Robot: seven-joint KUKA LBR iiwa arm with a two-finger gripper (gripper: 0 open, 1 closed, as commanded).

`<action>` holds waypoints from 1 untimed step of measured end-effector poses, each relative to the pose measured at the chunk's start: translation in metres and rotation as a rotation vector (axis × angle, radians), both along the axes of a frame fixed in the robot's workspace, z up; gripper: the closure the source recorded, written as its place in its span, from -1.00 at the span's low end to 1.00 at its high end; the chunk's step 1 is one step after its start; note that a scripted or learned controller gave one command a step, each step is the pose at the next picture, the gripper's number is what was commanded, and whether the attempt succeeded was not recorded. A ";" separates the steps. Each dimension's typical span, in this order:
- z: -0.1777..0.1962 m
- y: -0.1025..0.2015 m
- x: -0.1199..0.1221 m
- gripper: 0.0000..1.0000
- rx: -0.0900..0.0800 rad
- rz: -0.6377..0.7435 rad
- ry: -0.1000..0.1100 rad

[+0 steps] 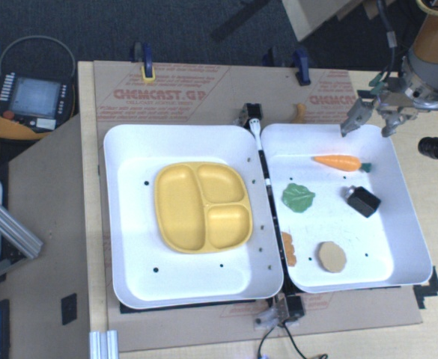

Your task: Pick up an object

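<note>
Carrot lies in right bin, far side, below gripper. Gripper fingers spread wide, nothing between. Judged light, rigid, smooth plastic; may roll. Grasp across thick middle, not tapered tip.

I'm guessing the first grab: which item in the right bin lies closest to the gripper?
The orange carrot, lying nearest the bin's far edge under the open gripper; the others lie nearer the camera.

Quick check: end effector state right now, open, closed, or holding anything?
End effector: open, fingers spread, holding nothing, above the far edge of the right shallow white bin.
</note>
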State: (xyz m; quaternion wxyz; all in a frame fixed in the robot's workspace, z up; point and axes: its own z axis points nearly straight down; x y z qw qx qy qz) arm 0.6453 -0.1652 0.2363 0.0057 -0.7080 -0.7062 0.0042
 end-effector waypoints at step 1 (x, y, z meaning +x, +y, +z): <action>0.009 0.001 0.003 -1.00 -0.003 0.003 -0.015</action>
